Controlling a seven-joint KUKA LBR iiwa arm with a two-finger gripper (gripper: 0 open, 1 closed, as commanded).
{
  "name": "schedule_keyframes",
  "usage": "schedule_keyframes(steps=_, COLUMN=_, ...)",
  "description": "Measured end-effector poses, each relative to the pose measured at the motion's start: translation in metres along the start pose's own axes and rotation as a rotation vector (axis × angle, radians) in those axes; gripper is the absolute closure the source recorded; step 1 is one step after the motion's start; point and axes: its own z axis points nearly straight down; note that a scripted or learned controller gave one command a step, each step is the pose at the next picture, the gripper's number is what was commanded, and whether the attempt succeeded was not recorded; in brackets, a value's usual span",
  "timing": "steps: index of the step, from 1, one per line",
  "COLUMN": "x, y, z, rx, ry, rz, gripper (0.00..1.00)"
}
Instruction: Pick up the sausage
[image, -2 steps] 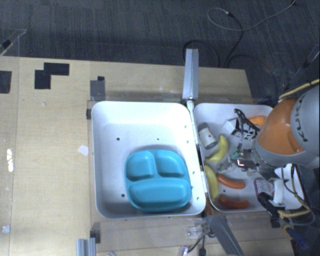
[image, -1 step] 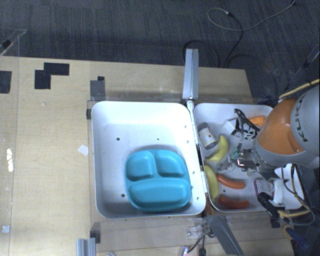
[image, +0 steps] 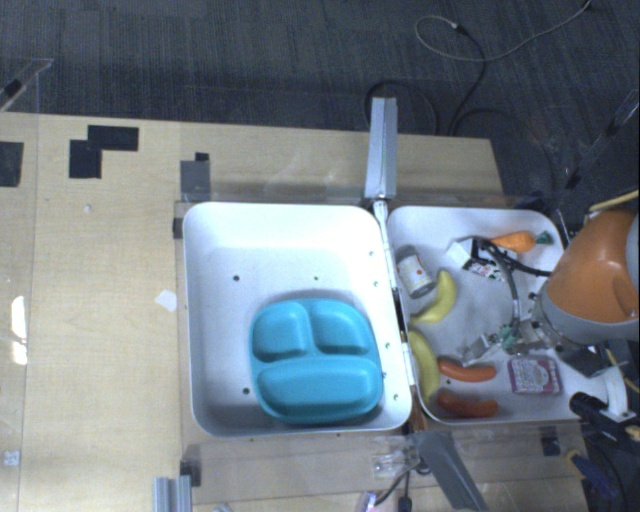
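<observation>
Within the right bin, two sausages lie near its front wall; claw poised just above them, its state indiscernible.

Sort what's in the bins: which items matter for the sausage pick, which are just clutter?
Relevant:
- sausage, right bin
- second sausage, below it near the front wall
- end effector, just right of the upper sausage

Clutter:
- two bananas
- carrot
- small can
- pink packet
- blue divided tray, left bin
</observation>
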Motion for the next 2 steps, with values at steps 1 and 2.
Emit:
schedule_keyframes(steps=1, x=-0.021, y=-0.004, z=0.000, rx=-0.003, ry=-0.002, rz=-0.618, gripper=0.00)
schedule_keyframes(steps=2, x=-0.021, y=-0.001, z=-0.012, rx=-0.007, ry=-0.003, rz=-0.619, gripper=1.00)
